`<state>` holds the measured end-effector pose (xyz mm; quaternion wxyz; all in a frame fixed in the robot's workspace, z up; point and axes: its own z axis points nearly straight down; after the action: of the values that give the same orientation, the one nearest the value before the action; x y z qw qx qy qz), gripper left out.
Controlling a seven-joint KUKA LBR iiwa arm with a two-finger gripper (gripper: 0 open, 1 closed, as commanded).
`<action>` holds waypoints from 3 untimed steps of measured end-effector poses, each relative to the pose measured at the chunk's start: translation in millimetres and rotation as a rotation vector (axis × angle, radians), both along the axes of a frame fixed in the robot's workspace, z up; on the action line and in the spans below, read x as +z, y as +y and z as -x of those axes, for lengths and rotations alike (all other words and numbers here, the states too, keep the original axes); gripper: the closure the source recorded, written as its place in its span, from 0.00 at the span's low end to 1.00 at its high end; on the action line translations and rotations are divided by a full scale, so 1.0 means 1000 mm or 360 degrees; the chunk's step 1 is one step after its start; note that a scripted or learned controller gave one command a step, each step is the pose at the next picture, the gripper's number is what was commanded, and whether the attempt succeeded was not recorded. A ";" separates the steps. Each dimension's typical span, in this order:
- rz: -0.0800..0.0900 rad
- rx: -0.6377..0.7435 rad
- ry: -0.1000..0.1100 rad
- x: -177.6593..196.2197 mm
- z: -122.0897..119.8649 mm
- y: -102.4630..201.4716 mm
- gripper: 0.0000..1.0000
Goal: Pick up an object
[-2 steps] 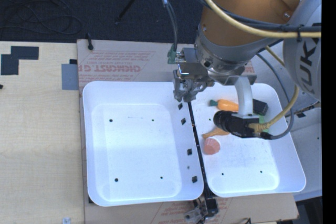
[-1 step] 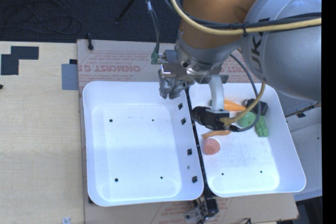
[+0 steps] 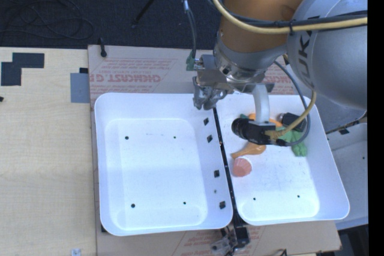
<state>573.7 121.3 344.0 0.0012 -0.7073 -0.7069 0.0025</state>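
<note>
Gripper (image 3: 206, 100): at the far end of the seam where the left bin (image 3: 101, 153) and right bin (image 3: 337, 187) meet, nothing seen in its grasp. Whether the claw is spread or pressed together cannot be told.

Right bin contents, all in its far half:
- Pink disc (image 3: 242, 168), near the seam.
- Orange piece (image 3: 252, 151), just beyond the disc, touching or nearly so.
- Green piece (image 3: 298, 143), further right, partly under the arm.

All three lie right of the gripper and nearer the camera.
</note>
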 end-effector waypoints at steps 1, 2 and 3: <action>-0.0001 0.0004 -0.0007 0.000 -0.041 0.025 1.00; 0.0000 -0.0001 -0.0003 0.000 -0.039 0.023 0.00; 0.0001 -0.0002 0.0001 0.009 -0.039 0.022 1.00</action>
<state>613.0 143.2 353.5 0.0012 -0.7078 -0.7064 0.0029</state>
